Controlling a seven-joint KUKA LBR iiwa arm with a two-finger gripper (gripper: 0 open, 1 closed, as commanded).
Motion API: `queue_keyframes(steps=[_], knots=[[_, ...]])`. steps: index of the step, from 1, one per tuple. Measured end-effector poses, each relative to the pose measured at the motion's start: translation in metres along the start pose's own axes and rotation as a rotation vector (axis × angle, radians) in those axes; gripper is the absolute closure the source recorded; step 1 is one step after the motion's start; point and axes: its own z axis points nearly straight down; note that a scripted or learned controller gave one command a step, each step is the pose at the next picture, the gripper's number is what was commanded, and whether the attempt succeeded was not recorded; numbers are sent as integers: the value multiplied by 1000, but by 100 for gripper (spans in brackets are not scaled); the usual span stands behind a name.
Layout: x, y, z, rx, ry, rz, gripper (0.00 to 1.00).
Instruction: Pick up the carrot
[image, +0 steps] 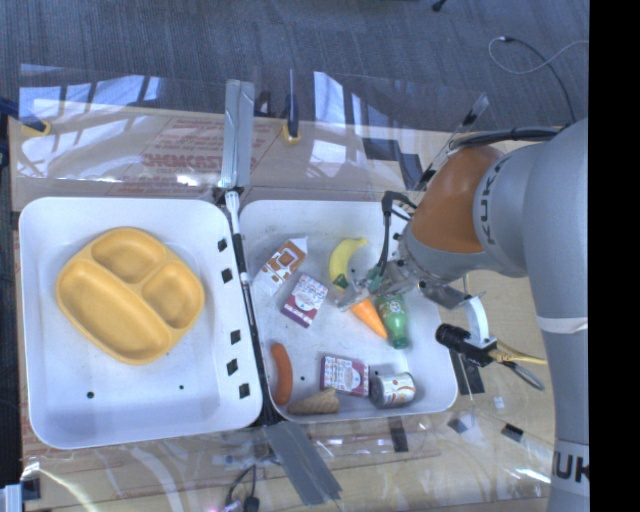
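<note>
1. The arm (500, 215) leans in over the right bin (262, 225), and its gripper (372, 290) is low down right by the carrot (369, 317).
2. The carrot lies in the middle of the right bin. It sits between the banana (346, 258) and the green bottle (395, 322), and it touches the bottle or nearly does.
3. I cannot tell if the gripper is open or closed, because the wrist hides that part.
4. To do this step well, I think the gripper should squeeze the carrot across its thin sides, near its fat end. It should go straight down so it does not bump the bottle or grab it by mistake.
5. It should lift slowly, since a smooth carrot could slip out.
6. Now I count. There are two white bins. The left bin (40, 400) has one yellow plate (128, 292) with three sections.
7. The right bin has one carrot, one banana, one green bottle, one sausage (282, 372), one bread roll (314, 403) and one small can (394, 389).
8. It also has three small boxes: one brown and white (283, 262), one by the middle (305, 299), and one near the can (343, 375).
</note>
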Motion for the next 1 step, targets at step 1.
queue_keyframes(steps=[1], knots=[[17,6,-114,-4,-8,48,100]])
